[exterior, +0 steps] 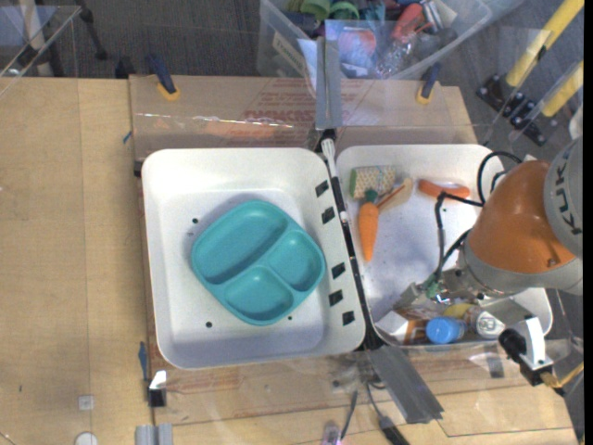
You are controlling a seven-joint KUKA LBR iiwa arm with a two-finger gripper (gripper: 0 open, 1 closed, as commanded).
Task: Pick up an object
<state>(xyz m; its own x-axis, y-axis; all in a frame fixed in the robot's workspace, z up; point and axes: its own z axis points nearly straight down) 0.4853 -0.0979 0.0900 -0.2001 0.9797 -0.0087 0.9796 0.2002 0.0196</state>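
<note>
One grey KUKA arm w/ orange band hangs its gripper [443, 297] low over the right white bin's [408, 248] front clutter, while the orange plastic carrot [368, 231] lies up-left, long axis front-to-back.

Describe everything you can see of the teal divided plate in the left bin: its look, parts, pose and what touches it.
The teal divided plate looks like smooth moulded plastic with rounded corners. Raised ridges split it into three compartments: one long one along its upper-left side and two smaller ones toward the lower right. It lies flat and right way up, turned at a slant to the walls of the left bin, near the bin's middle. Nothing lies in it. It touches only the bin floor.
</note>
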